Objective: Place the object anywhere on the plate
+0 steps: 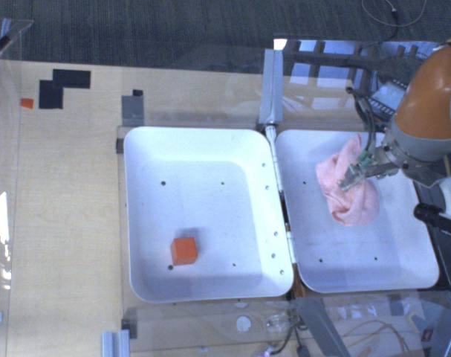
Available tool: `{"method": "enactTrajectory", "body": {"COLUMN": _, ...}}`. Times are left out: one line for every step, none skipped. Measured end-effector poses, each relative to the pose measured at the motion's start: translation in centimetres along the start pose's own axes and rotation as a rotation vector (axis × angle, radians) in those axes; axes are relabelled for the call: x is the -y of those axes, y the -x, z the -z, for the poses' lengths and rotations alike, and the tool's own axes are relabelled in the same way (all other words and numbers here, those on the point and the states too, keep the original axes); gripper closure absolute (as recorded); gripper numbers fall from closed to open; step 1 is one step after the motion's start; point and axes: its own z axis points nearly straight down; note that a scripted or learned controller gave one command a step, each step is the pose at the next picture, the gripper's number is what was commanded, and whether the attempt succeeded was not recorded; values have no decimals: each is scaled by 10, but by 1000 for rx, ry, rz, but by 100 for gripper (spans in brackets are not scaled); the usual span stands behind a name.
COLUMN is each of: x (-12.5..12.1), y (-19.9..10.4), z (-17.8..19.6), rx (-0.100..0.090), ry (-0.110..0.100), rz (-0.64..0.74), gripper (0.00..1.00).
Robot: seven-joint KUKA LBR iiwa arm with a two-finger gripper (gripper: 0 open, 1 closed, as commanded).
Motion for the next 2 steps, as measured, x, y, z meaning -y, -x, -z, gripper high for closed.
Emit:
{"method": "enactTrajectory", "body": {"x": -4, "y": 0, "z": 31, "rx": 1, "ry": 4, "rz": 8, "gripper": 100}}
{"method": "enactTrajectory", "body": {"x": -3, "y": -52, "z": 40, "rx": 1, "ry": 4, "rz": 412, "gripper": 100}}
